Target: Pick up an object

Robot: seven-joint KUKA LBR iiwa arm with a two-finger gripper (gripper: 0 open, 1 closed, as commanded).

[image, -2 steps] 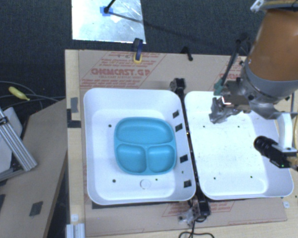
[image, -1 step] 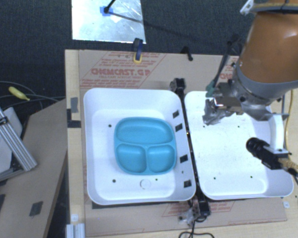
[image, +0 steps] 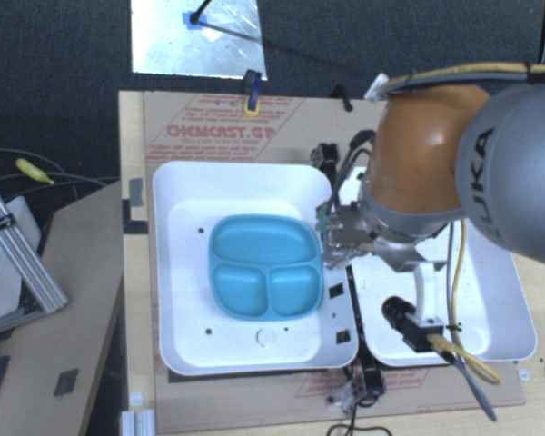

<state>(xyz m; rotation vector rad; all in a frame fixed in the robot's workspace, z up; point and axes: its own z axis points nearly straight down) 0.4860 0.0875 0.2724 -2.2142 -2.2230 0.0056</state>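
Plate (image: pixel 265 266), blue and split into three compartments, one wide and two smaller, lies flat in the middle of a shallow white bin (image: pixel 177 243). It is the only loose object in that bin, and nothing touches it.

Just beside the plate's right edge, the end effector (image: pixel 343 236) hangs over the bin rim, close to the plate but not resting on it. Most of it is hidden under the wrist, so I cannot tell whether it is wide or narrow, and nothing can be seen held in it.

Above and to the right of the plate, the grey arm (image: pixel 504 166) reaches in. Its orange band (image: pixel 427 148) sits directly over the end effector.

Beyond the plate's right side, past the shared rim, lies the second bin (image: pixel 500 312), partly covered by the arm.

Both bins rest on a cardboard sheet (image: pixel 222 125) with red print, which covers the surface (image: pixel 91 271) and shows beyond the plate's far side. Farther off in the same direction, a shiny sheet (image: pixel 195 25) lies on dark ground.
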